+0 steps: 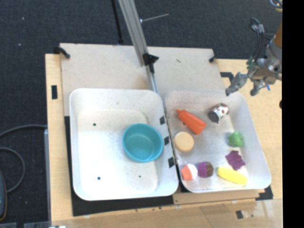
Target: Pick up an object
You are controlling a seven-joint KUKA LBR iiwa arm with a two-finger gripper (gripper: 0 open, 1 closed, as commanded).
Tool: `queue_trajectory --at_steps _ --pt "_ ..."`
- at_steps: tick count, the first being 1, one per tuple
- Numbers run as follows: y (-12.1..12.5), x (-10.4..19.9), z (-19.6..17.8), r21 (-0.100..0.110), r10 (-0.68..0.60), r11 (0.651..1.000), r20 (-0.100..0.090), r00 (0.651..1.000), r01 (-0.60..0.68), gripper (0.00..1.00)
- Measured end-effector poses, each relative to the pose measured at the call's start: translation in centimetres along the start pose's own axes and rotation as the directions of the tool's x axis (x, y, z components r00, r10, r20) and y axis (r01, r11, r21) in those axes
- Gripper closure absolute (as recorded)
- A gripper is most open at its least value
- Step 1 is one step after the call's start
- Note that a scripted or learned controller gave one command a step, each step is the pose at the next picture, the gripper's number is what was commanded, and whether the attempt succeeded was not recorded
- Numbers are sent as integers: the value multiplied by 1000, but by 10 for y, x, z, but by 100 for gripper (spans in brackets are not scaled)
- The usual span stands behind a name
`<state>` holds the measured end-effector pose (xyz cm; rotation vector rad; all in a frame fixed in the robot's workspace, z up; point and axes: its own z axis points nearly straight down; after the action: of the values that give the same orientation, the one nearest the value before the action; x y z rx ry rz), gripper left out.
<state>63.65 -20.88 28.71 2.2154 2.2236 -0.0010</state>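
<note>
My gripper [245, 84] hangs above the far right corner of the right bin [256, 141], its two fingers spread open with nothing between them. Below it in that bin lie a silver and red ball [218, 112], an orange carrot [191, 120], a tan round bun [184, 141], a green piece [235, 139], a purple piece [235, 159], a yellow banana [232, 175], a dark purple round piece [205, 169] and a pink and white piece [189, 172]. The silver ball is the nearest, down and to the left of the gripper.
The left bin [95, 127] holds a blue bowl [142, 142]. A slanted metal rail [135, 32] runs from the top down to the gap between the bins. Bare bench lies behind both bins.
</note>
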Motion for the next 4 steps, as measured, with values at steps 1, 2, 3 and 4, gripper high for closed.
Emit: queue_trajectory --at_steps 1,2,3,4 --pt "0 0 0 1 -1 1000 1 1000 1 0" --pt "0 -3 63 6 3 1000 -1 1000 -3 0" --pt "0 -3 127 7 4 1000 -1 1000 -4 0" --pt "-1 -4 179 5 6 1000 0 1000 -6 0"
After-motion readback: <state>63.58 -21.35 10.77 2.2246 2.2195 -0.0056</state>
